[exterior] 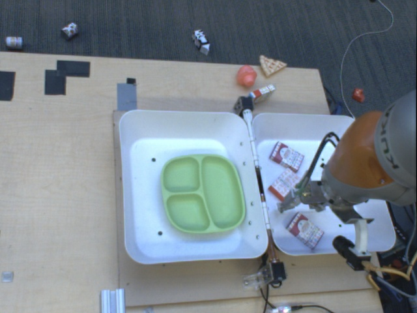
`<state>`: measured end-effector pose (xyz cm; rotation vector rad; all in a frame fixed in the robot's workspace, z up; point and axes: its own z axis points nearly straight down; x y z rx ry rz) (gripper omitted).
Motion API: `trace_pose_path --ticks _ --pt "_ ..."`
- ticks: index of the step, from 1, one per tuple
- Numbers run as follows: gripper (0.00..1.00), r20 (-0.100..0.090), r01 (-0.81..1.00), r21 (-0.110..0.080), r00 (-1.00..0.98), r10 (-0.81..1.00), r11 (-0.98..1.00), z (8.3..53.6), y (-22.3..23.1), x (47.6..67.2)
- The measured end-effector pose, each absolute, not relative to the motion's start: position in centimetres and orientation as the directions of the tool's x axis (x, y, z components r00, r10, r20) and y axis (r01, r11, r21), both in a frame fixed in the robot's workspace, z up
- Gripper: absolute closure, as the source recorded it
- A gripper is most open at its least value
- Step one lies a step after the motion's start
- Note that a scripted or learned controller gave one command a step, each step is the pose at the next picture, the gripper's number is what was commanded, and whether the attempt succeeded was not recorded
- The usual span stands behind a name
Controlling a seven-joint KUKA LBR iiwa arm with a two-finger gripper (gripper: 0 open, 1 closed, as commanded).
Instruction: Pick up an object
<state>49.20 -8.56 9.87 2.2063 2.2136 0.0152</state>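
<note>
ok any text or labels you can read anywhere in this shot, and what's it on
No text reads clearly in the camera view.
Upper red and white packet in the right bin: printed face, too small and blurred to read.
Middle red and white packet: same, unreadable.
Lower red and white packet: same, unreadable.
Green divided tray in the left bin: no markings seen.

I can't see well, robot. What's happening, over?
Gripper low in right bin, among three red-white packets. None seen held. Green tray in left bin.
</note>
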Motion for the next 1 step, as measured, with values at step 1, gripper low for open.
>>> trace_pose_path --ticks 1 --pt "0.00 -0.002 1.000 0.009 -0.001 1.000 0.001 8.72 -8.54 48.91"
